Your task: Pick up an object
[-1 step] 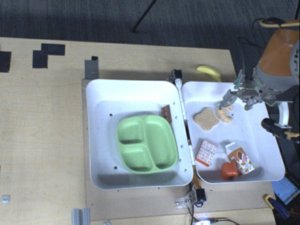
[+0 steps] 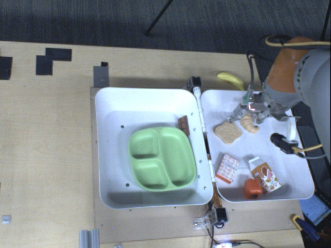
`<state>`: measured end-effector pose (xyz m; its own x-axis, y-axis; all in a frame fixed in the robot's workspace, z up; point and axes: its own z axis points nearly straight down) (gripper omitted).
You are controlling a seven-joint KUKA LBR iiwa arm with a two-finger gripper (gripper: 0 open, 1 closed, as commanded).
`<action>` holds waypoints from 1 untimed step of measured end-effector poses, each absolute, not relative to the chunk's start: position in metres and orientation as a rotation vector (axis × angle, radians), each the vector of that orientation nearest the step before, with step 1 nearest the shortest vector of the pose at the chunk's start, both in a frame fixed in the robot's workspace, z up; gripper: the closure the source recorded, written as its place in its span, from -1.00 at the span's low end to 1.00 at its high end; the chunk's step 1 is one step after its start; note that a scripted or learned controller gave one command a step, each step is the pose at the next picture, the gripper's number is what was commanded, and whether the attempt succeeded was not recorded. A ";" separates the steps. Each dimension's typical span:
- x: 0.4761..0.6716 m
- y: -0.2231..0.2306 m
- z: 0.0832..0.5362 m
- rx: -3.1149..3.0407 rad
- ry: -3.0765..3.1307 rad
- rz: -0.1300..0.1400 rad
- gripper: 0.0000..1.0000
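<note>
My gripper (image 2: 249, 115) hangs low over the back of the right bin (image 2: 302, 182), open, its fingers spread to either side of the upper end of a small tan bread roll (image 2: 250, 124). The roll lies on the bin floor and is not lifted. A slice of toast (image 2: 228, 132) lies just left of the roll. Nearer the front are a small red-and-white box (image 2: 227, 168), a white-and-orange carton (image 2: 265, 175) and a red tomato (image 2: 252, 188).
The left bin (image 2: 111, 138) holds a green divided plate (image 2: 161, 157) and a small brown item (image 2: 182, 123) by the dividing wall. A yellow banana (image 2: 230, 79) lies on the bench behind the right bin. The arm's black cable (image 2: 283, 142) hangs over the right bin's right side.
</note>
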<state>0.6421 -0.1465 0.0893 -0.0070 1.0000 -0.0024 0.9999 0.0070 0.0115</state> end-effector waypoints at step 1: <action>0.644 -0.145 0.102 2.199 2.224 0.017 1.00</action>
